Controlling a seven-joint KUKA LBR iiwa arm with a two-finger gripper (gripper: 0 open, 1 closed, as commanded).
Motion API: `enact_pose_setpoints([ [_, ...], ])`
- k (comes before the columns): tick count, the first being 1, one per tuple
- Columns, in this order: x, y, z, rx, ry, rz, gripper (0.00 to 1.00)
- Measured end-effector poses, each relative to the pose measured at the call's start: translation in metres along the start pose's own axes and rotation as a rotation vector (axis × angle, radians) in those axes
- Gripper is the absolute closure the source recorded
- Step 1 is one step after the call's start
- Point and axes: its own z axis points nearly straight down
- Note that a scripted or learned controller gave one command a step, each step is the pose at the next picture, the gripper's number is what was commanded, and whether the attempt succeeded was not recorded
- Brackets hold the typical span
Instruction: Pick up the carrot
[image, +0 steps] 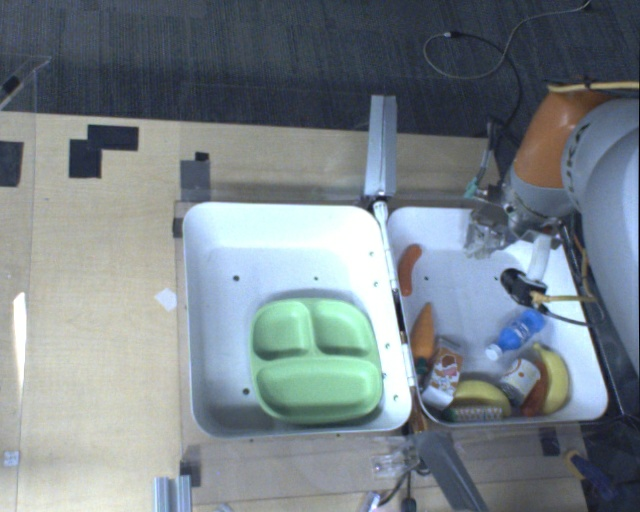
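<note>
Inside right bin (598, 400), carrot (424, 333); left bin (200, 300), green tray (316, 358).

You're looking down on a pale wood tabletop (90, 330) with black square marks (103, 148) near its far left corner. Past its far edge lies dark carpeted floor (250, 55), where a thin cable (480, 55) loops. A metal bracket (380, 150) stands at the far edge.

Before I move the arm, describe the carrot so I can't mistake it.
Look in the right bin, along its left wall beside the divider. The carrot is the tapered orange piece lying lengthwise there; the shorter, rounded, redder sausage sits above it.
</note>
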Motion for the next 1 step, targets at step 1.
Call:
enact_pose_setpoints([
  [1,0.0071,0.0156,-0.0048,-0.002,0.001,-0.339,1.00],
])
